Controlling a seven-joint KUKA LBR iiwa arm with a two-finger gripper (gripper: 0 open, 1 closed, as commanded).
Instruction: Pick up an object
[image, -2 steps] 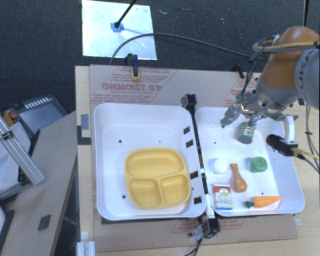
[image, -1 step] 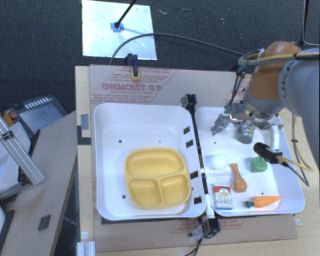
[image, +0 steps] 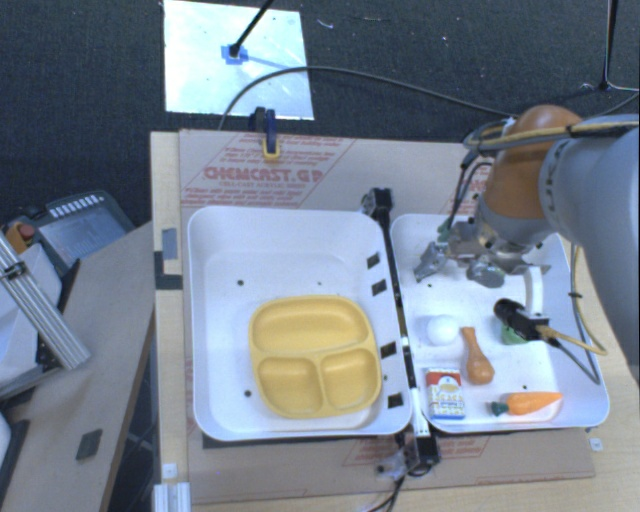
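1. The left bin (image: 210, 300) holds a yellow divided tray (image: 314, 355) toward its near side.
2. In the right bin (image: 590, 400), a white egg (image: 439, 329) lies near the divider, a small carton (image: 446, 393) nearer still.
3. Right of the egg lie a drumstick (image: 476, 355) and, near-right, a carrot (image: 530, 404).
4. The gripper (image: 462, 264) hangs over the bin's far part, above these objects; its grip cannot be made out.

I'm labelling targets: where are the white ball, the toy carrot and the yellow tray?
white ball (image: 440, 330), camera view, its middle
toy carrot (image: 535, 403), camera view, orange body
yellow tray (image: 300, 327), camera view, large upper compartment
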